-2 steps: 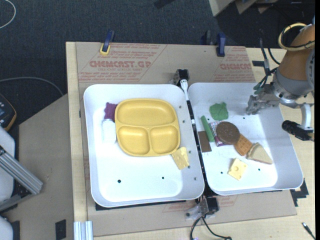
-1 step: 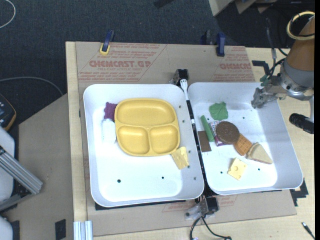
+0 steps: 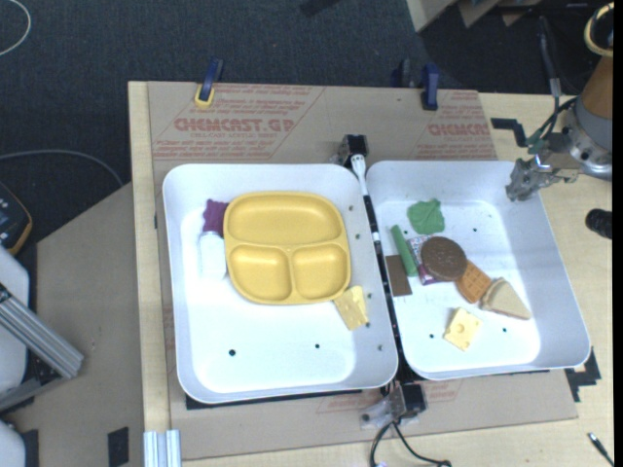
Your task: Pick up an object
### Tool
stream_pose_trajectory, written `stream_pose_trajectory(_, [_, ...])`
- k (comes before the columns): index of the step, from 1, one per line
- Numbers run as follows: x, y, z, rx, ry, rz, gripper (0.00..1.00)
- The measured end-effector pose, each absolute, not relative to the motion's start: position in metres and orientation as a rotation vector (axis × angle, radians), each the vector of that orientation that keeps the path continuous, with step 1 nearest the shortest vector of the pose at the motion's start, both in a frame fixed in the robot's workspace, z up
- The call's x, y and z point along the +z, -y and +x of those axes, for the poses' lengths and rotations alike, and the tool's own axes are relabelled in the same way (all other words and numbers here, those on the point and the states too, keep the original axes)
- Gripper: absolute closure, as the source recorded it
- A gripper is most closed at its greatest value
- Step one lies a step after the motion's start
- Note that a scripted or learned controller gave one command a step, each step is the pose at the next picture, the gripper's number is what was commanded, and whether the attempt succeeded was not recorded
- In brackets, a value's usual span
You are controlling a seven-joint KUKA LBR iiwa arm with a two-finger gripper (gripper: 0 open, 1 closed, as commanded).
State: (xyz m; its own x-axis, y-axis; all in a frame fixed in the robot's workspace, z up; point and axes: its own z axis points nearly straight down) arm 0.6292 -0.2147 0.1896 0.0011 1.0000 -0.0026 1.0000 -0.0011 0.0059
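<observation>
At the right bin's (image 3: pixel 545 261) far right corner, the gripper (image 3: pixel 526 178) hangs over the rim; whether it is open or closed I cannot tell, and nothing shows in its grasp. Likely candidates cluster mid-bin, well apart from it: green leaf (image 3: pixel 425 215), brown round cookie (image 3: pixel 444 258), cheese wedge (image 3: pixel 462 330). Backing board (image 3: pixel 243 115) reads "CHEMCAST GP".

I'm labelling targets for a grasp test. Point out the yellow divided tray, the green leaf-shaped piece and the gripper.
yellow divided tray (image 3: pixel 287 246): camera view, its central divider.
green leaf-shaped piece (image 3: pixel 425 215): camera view, its middle.
gripper (image 3: pixel 526 178): camera view, at its fingertips.
</observation>
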Motion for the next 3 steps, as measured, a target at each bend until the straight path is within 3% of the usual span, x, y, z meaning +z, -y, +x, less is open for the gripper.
stream_pose_trajectory(1, [0.228, 0.215, 0.630, 0.004, -2.217, 2.216, 1.00])
stream_pose_trajectory(3, [0.224, 0.107, 0.644, 0.000, -2.229, 2.218, 1.00])
